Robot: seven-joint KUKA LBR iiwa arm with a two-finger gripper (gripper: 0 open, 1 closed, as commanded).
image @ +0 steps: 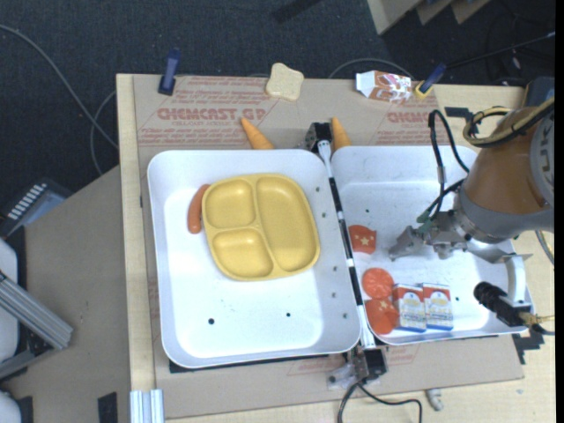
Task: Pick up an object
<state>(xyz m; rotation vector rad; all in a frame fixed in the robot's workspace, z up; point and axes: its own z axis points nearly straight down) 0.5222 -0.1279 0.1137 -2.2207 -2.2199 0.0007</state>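
- The pincer (407, 243) hangs low over the middle of the right bin (388, 170), reaching in from the right. It points left. I cannot tell from here how it is set, and I see nothing caught in it.
- The closest thing to it is a small red piece (361, 238), lying just to its left on the bin floor and apart from it. So I judge the coming move to be a short reach leftward and down.
- Nearer to me, in the near part of the same bin, lie two red slices (379, 282), one behind the other, and two small cartons (426, 307) side by side, touching, their long sides running near to far.
- In the left bin (176, 263) sits one yellow divided plate (262, 225) with three hollows, and one sausage (195, 211) lies against its left edge, long axis near to far.
- Beyond the bins, on the bench, are one slice of bread (285, 81), one crumpled packet (384, 85) and two carrot-like pieces (256, 134).
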